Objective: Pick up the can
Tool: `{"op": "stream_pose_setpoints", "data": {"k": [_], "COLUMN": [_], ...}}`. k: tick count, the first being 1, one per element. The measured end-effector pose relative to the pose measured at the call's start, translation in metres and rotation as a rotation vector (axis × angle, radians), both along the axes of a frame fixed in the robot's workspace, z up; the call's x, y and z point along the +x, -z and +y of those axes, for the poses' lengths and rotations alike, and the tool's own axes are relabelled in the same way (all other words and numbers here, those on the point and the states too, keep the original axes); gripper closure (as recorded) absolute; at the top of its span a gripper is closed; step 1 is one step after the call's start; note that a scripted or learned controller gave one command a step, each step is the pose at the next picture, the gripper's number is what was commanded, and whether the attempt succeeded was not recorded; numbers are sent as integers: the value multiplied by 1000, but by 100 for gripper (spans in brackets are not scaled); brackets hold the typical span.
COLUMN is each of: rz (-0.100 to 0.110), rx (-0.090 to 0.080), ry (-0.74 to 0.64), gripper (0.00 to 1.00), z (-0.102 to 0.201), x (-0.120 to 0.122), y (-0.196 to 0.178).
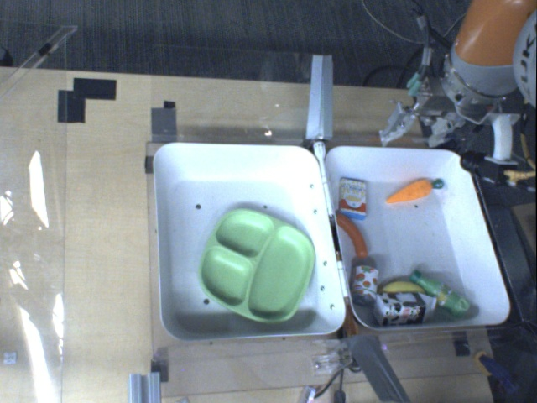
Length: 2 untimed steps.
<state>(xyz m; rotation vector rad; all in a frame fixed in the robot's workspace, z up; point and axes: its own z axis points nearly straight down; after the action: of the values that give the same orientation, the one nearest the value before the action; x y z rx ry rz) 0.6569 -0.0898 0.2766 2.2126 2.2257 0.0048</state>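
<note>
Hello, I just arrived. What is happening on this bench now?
A grey arm with an orange band is meant to pick up the can, and that step is not yet done. Its gripper hangs above the far edge of the right bin, holding nothing. The can lies near that bin's front left corner, beside a banana. A carrot lies further back. The left bin holds a green tray.

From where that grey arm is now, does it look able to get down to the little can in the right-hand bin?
Probably, but it looks awkward. The small patterned can stands open from above, yet it is wedged against the white bin's left wall, with a red sausage and a black-and-white carton close by. The gripper hovers beyond the far rim.
</note>
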Motion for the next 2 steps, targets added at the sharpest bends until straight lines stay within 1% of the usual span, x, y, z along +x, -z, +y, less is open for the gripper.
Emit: {"op": "stream_pose_setpoints", "data": {"k": [1,2], "rz": [0,-3], "rx": [-1,-1], "ry": [80,160], "gripper": [0,0], "z": [-57,-102], "x": [12,13], "y": [104,48]}}
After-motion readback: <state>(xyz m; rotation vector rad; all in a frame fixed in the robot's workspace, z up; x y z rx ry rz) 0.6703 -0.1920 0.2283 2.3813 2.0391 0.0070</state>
